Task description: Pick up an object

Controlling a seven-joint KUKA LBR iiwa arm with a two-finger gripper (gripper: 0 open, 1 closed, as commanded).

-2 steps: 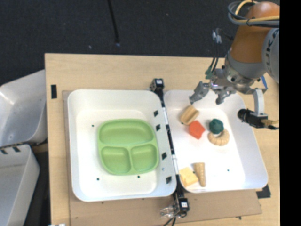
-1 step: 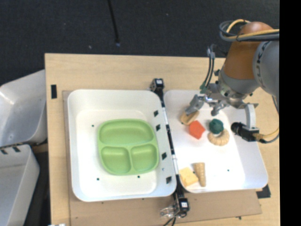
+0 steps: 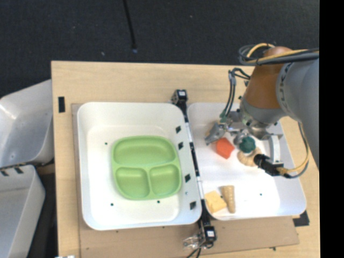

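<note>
End effector (image 3: 231, 135) low in the right bin (image 3: 279, 195), finger state cannot be told. Orange block (image 3: 226, 148) lies just beneath it, near the bin's far edge. Green tray (image 3: 146, 167) occupies the left bin (image 3: 91, 198).

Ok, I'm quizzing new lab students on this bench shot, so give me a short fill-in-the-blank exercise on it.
1. The green tray has ____ compartments.
2. The tray lies in the ____ bin of the camera view.
3. The orange block lies in the same bin as the ____.
4. The gripper is above the ____ bin.

Missing words: three; left; cone; right
</note>
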